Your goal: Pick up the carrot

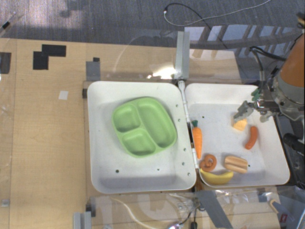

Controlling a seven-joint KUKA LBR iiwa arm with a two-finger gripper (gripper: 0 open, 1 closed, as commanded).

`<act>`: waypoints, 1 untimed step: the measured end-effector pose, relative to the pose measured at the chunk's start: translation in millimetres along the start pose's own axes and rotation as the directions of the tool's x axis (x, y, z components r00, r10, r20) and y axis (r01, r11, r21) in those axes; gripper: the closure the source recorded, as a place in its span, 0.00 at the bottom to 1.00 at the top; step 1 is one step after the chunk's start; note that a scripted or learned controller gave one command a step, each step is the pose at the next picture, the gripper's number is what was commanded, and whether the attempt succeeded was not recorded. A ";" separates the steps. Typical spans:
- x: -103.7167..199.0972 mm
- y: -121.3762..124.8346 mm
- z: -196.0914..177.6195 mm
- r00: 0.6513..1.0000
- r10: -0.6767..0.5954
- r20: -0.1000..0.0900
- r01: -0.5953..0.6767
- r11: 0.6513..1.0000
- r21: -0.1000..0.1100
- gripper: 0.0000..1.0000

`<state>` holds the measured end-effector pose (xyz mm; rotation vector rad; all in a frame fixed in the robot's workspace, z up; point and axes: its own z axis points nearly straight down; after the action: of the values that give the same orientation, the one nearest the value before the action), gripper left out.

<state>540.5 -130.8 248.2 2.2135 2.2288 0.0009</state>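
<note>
Hand (243, 112) spread wide above cheese wedge (240, 124); carrot (196, 139) well apart, untouched.

One fixed overhead camera, looking down at a slant.
It takes in both white bins (95, 128) on the surface (43, 137), from moderately far.

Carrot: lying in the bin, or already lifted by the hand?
Lying in the bin. The carrot rests flat by the right bin's left wall, apart from the hand, which hovers near the cheese wedge.
</note>
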 end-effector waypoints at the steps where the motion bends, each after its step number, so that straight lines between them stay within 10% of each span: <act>1: -55.3 22.6 22.4 0.995 -0.102 0.002 0.102 0.995 -0.002 0.00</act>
<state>563.5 -186.0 225.8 2.0947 2.3372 0.0019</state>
